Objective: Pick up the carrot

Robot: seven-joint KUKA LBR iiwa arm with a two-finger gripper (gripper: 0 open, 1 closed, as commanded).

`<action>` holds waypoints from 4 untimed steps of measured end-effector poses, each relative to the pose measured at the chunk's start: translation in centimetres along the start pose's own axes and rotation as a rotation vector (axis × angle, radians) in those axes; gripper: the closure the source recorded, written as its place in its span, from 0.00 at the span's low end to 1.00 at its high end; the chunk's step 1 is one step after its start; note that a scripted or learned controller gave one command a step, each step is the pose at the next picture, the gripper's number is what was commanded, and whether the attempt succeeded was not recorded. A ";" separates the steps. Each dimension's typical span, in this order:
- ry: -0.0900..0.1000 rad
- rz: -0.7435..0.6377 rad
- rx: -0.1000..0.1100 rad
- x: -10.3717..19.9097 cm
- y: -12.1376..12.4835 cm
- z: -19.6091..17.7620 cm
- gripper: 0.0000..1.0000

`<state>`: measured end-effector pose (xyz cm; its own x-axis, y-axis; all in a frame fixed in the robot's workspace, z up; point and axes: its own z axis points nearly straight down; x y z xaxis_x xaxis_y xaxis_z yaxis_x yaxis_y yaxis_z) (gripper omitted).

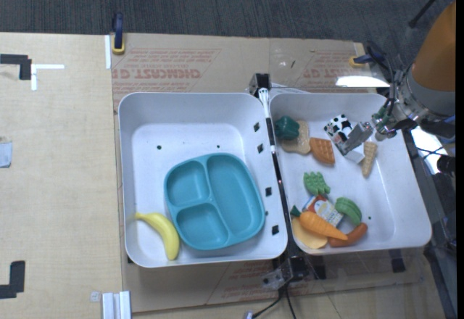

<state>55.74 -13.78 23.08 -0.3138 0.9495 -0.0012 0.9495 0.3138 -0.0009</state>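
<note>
The carrot (321,226) is orange with a small green top and lies at the front of the right bin (400,194), on a heap of toy food. My gripper (355,141) hangs over the back of that bin, beside a black-and-white toy (337,125) and a cone-shaped piece (369,158). It is well behind and to the right of the carrot, and nothing can be seen held in it.
Around the carrot lie a green leafy piece (315,183), a green vegetable (348,208), a brown sausage (356,235) and a yellow slice (310,241). A waffle piece (322,151) sits further back. The left bin (138,165) holds a teal divided plate (214,200) and a banana (164,233).
</note>
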 end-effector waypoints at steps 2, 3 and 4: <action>0.000 -0.417 -0.002 8.5 -5.4 3.9 0.00; 0.000 -0.623 -0.002 12.0 -4.2 3.9 0.00; -0.001 -0.804 -0.002 11.6 -4.3 3.9 0.00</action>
<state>47.98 -4.09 19.13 -0.9014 0.4329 -0.0014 0.4329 0.9014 0.0002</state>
